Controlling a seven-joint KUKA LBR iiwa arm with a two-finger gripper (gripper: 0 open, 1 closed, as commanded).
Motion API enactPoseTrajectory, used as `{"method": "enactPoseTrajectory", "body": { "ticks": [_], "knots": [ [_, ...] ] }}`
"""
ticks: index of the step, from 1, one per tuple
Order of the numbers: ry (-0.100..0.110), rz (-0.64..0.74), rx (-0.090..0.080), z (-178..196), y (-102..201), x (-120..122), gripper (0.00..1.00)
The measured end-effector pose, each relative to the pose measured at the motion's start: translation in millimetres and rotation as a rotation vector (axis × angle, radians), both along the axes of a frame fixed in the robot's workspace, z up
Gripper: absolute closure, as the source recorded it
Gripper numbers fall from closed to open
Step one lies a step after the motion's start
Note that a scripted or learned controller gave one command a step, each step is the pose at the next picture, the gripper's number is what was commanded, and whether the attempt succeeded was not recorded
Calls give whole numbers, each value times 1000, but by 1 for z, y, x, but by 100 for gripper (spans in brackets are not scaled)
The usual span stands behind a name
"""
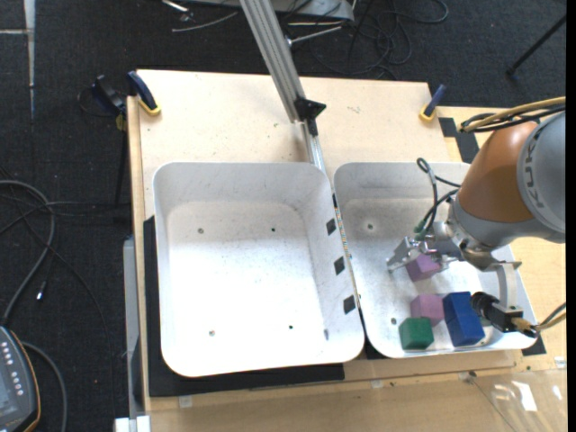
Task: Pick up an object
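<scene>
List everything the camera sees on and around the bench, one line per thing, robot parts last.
left bin: 1, white, left half of the bench
right bin: 1, white, right half of the bench
purple block: 1, light purple, middle of the right bin, at the jaws
pink block: 1, purple-pink, near the front of the right bin
blue block: 1, blue, front right of the right bin, beside the pink block
green block: 1, green, front edge of the right bin
clamps: 2, blue and yellow, back corners of the bench
metal rail: 1, silver, slanting from the back toward the bins
arm: 1, grey with orange band, reaching in from the right
gripper: 1, metal, over the purple block
</scene>
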State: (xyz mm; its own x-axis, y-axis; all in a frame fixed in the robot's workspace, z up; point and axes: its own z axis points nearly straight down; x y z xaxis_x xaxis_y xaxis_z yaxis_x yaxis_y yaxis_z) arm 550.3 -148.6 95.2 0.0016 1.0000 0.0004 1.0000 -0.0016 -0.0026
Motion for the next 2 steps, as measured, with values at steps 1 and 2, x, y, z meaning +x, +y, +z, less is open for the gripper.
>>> {"method": "enactPoseTrajectory", "body": {
  "ticks": [1,2],
  "knots": [
    [-3,0,0,10,0,2,100],
    [-9,11,2,104,90,-11,100]
  ]
}}
